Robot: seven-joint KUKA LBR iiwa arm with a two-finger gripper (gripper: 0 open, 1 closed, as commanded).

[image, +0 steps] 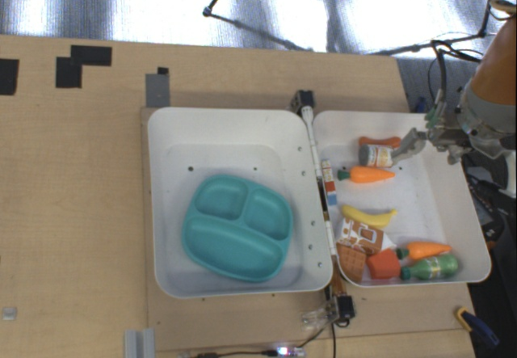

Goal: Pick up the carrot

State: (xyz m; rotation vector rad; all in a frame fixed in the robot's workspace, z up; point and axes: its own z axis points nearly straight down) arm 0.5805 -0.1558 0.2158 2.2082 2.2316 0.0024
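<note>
The bench [73, 211] is light wood and carries two shallow white bins side by side. The left bin [161, 187] holds a teal divided plate [237, 226], lying tilted toward its lower middle. The right bin [464, 211] holds the food items. The arm [494, 82] comes in from the right edge, its orange band above the grey wrist, and its hand [412, 143] reaches over the upper right part of the right bin; whether its grip is apart or together I cannot tell, and nothing can be seen between them.

In the right bin, a carrot [368, 175] lies on its side near the upper middle, green top pointing left toward the divider between the bins, just below a small can [376, 156]. A reddish-brown piece [380, 141] sits just above the can, close to the hand. A banana [368, 215] lies below the carrot, near the bin's middle. Under the banana is a brown box with white marks [359, 233], and beside it a waffle-like piece [350, 259] at the bin's lower left corner. A second carrot [423, 250] lies near the lower right, touching a green bottle [430, 269] just below it, with a red block [384, 264] to their left.

Black shapes [81, 64] mark the bench at upper left, and a small clip with wires [339, 309] sits below the bins
</note>
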